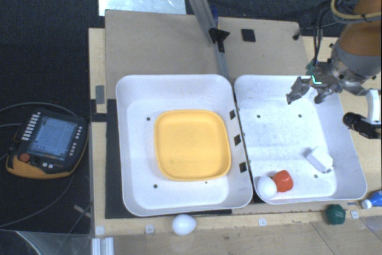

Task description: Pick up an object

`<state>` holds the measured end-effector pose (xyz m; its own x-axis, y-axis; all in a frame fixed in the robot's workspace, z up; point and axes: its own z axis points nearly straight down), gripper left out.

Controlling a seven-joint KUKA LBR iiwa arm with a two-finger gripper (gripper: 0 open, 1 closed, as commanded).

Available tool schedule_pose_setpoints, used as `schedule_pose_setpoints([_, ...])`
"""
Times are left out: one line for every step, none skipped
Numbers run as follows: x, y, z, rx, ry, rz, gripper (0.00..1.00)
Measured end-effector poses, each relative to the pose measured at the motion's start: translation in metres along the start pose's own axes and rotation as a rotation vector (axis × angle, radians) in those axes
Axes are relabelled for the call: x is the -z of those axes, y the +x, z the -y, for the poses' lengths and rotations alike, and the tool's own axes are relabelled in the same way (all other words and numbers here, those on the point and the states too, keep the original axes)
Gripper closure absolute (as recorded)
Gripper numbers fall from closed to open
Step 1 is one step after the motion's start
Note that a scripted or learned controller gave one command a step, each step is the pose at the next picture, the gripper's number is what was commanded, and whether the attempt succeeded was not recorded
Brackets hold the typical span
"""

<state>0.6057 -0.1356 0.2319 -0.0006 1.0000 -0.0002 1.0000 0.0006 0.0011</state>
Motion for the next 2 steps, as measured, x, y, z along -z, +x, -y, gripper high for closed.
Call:
schedule_pose_setpoints([0.0,0.0,0.0,0.0,0.0,0.0,0.0])
schedule_pose_setpoints([-0.048,-0.009,0.004,-0.001,0.004,-0.001,0.0])
